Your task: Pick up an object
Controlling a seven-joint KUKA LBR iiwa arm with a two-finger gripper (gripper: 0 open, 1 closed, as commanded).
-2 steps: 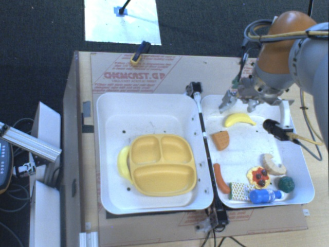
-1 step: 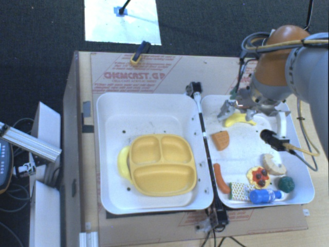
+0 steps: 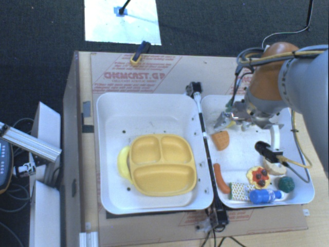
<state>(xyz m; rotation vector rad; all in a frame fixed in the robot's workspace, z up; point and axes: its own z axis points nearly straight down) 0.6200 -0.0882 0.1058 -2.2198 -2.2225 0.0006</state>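
Gripper (image 3: pixel 229 118) seen low over right bin (image 3: pixel 303 189), finger state cannot be told, nothing seen held. Orange wedge (image 3: pixel 221 140) just below jaws, apart, tip pointed down. Red sausage (image 3: pixel 221 178) farther below, long axis running down-right. Blue bottle (image 3: pixel 264 195) lying sideways, cap pointed right. Yellow tray (image 3: pixel 162 164) well left, in left bin (image 3: pixel 110 153).
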